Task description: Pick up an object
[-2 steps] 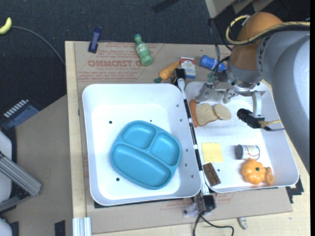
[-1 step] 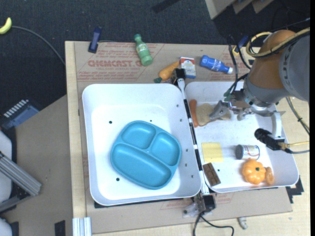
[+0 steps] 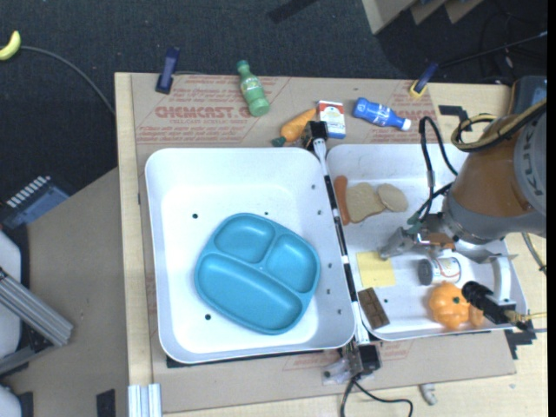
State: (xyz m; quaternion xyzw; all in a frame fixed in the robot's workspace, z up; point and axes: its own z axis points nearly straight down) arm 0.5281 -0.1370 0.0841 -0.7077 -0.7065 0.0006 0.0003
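On the board behind the bins a green bottle, a blue bottle, a small carton and an orange toy are scattered. The left bin is occupied by a blue divided plate. The right bin is reached into by the arm, whose gripper is poised low at mid-bin; whether anything is pinched cannot be told. Around it are seen a bread slice, a tan disc, a yellow square, a brown bar and an orange pumpkin, the latter lying near the front corner.
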